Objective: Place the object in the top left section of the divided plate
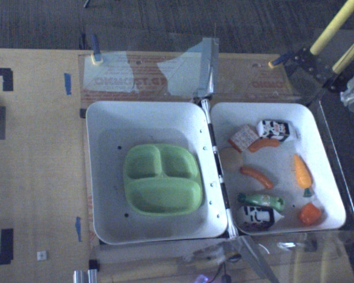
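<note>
The divided plate is light green, with rounded corners and three hollows: two small ones side by side on its far side and one wide one on its near side. It lies flat in the left bin, a little toward the near edge, and all three hollows, also the top left section, have nothing in them.

The things that could be picked all lie in the right bin, across the double wall where the two bins touch. At the far side a small brown and white box lies just beside a black and white carton, and an orange sausage touches both from below. A second sausage lies alone near the middle. A carrot lies toward the right wall, its green end pointing to the near side. At the near side a green bottle rests against a second black and white carton, and a red-orange piece sits in the near right corner; what it is cannot be told.
</note>
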Controlling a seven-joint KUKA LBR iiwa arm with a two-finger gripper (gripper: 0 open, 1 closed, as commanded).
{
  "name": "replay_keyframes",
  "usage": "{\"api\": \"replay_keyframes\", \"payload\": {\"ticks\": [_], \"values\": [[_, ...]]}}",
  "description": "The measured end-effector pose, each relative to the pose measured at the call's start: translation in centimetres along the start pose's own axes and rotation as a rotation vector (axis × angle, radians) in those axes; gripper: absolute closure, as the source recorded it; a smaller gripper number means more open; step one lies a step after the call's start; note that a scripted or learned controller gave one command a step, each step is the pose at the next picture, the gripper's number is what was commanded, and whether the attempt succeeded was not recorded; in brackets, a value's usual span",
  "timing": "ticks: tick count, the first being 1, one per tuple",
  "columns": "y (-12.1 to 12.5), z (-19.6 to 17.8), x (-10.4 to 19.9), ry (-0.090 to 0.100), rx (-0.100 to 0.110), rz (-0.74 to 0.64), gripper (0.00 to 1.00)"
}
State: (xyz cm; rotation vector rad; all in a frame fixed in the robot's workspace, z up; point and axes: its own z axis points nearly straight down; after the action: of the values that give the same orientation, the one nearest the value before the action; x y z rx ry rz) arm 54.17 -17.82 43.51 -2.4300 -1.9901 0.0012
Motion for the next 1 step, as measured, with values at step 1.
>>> {"api": "replay_keyframes", "payload": {"ticks": [1], "values": [[0.13,-1.05,0.07,-0.002,-0.003,-0.002,1.00]]}}
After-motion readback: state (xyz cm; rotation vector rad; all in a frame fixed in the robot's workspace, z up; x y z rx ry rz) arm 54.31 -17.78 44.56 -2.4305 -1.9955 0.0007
